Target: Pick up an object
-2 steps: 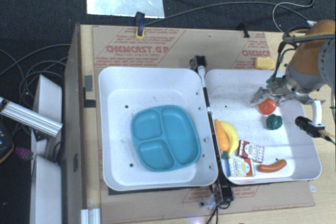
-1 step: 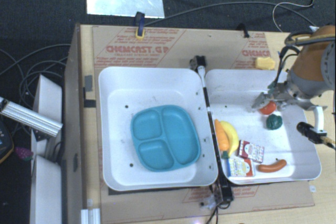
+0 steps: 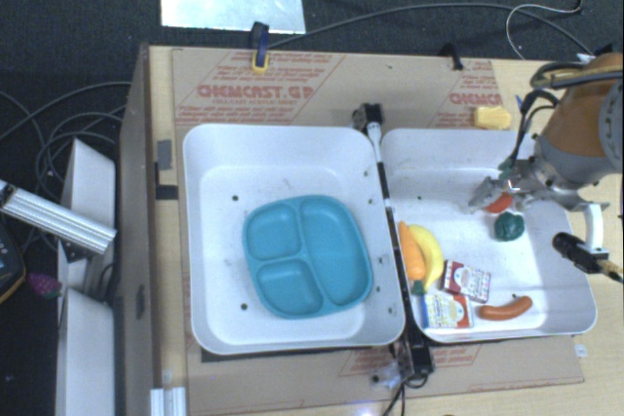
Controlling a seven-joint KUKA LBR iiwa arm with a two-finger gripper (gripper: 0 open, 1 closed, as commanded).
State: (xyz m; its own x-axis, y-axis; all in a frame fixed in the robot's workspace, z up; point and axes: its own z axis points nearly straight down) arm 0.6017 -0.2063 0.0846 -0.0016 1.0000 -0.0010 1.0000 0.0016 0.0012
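Camera view: two-finger gripper (image 3: 499,193) sits low in the right white shallow bin (image 3: 575,307), at the end of the grey arm with orange band (image 3: 585,127) reaching in from the right. Cannot tell whether it is open or closed; the metal tips blur into the bin floor. A small red-orange toy piece (image 3: 500,204) lies right at the tips, touching or just under them; not clearly gripped. A dark green round toy (image 3: 508,227) lies just beside it, below.

Step, as a guess: at the grasp point, about to close on the red-orange piece. Next move calls for a firm close, then a straight lift clear of the green toy.

Right bin also holds a yellow plastic banana (image 3: 427,246) touching an orange carrot-like toy (image 3: 411,253) by the left wall, a red-and-white small carton (image 3: 467,281), a pale printed packet (image 3: 446,311) and a red-orange toy sausage (image 3: 504,308) near the front. Left white shallow bin (image 3: 224,161) holds a blue divided plastic plate (image 3: 307,254). A yellow block (image 3: 492,118) rests on the cardboard-covered worktop (image 3: 322,88) behind the right bin.
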